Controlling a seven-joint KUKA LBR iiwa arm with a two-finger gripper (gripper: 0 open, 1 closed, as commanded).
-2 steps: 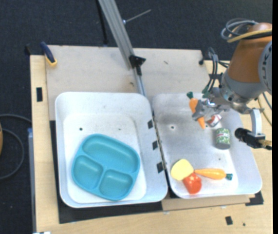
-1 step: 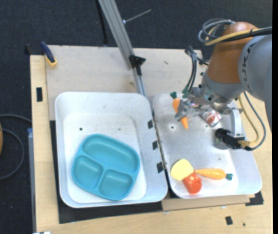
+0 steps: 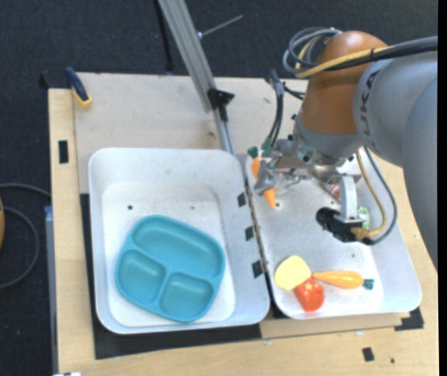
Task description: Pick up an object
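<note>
- Gripper (image 3: 272, 185) low at right bin's (image 3: 391, 276) left wall, just above orange piece (image 3: 270, 199), likely placed to grasp it
- State, spread or pinching: cannot tell

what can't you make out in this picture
Camera view:
- Right bin, far corner: hidden under the arm.
- Small orange piece by the tool: too small to identify, or to tell whether it is gripped.
- Red item beside the yellow one: too blurred to name.
</note>
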